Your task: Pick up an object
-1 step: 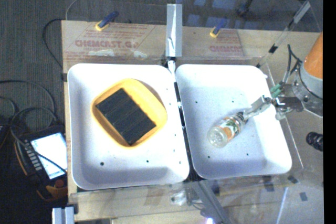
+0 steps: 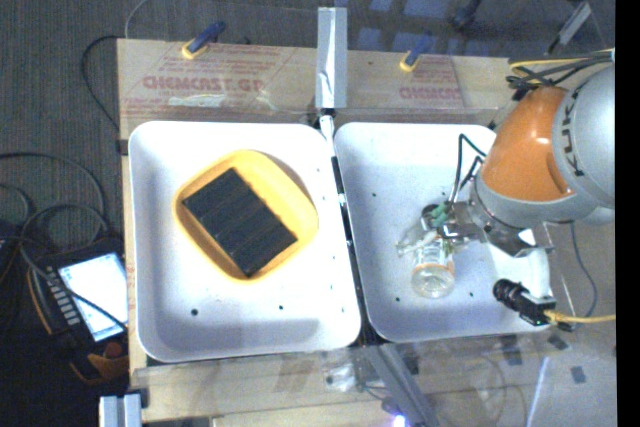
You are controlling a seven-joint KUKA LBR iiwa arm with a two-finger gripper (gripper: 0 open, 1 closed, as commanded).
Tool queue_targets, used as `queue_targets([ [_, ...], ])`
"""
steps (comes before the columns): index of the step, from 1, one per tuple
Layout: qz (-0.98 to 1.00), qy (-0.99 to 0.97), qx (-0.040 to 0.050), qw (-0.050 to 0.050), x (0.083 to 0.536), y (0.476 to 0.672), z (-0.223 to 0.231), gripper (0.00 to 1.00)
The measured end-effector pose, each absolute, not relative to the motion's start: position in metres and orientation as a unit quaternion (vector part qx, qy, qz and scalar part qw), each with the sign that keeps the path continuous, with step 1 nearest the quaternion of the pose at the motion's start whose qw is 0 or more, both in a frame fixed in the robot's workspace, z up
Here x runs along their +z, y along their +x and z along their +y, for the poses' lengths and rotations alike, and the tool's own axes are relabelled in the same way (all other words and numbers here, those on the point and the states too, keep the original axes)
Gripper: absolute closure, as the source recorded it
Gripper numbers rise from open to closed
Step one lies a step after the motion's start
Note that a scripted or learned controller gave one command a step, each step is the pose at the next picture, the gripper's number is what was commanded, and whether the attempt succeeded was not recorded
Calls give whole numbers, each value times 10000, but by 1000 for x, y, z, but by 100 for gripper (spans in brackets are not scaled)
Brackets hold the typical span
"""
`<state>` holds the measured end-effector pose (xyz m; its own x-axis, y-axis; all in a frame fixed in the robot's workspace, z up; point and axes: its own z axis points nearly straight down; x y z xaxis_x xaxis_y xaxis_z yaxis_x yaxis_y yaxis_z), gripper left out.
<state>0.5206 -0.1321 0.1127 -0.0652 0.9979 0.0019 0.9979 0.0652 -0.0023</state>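
The arm point(image 2: 575, 150) was grey and rounded, with a broad orange band and dark lettering on its shell. Thin dark and green cables ran to a small metallic end effector point(image 2: 440, 220).

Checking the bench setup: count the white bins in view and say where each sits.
2. The left bin holds a yellow dish with a dark block; the right bin holds a clear object beside the gripper.

The grey KUKA arm with the orange band point(image 2: 535, 160) comes in from the right side and bends down toward the left. Its two-finger gripper point(image 2: 440, 220) is low, at the end of the wrist, partly hidden under the wrist body.
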Motion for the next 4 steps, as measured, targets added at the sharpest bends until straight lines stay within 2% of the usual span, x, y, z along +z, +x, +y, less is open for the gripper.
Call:
queue_targets([
  [1, -7637, -6452, -87, -174, 97, 495, -133, 0],
  [2, -7178, -6962, -61, -107, 95, 568, -170, 0],
  [3, -7178, -6961, -58, -85, 103, 567, -169, 100],
  [4, -6938, -7202, 14, 1, 172, 624, -107, 100],
])
